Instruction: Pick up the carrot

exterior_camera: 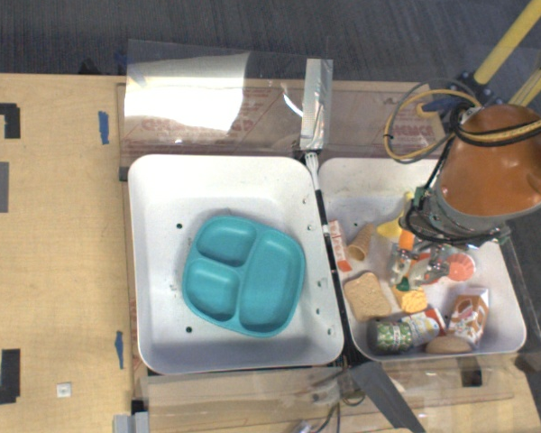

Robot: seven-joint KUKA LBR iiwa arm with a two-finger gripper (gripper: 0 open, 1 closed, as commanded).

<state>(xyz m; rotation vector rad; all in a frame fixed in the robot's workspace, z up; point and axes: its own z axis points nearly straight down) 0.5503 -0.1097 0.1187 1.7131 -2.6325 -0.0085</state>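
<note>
We see the gripper [413, 262] low in the right bin [514, 332], perhaps over the carrot [409, 298]; we cannot tell its grip.

A teal divided plate [244, 276] sits in my left bin [153, 188]. In my right bin [514, 327], toast [368, 296] lies at seven o'clock, a green-labelled jar [398, 333] just below it.
</note>
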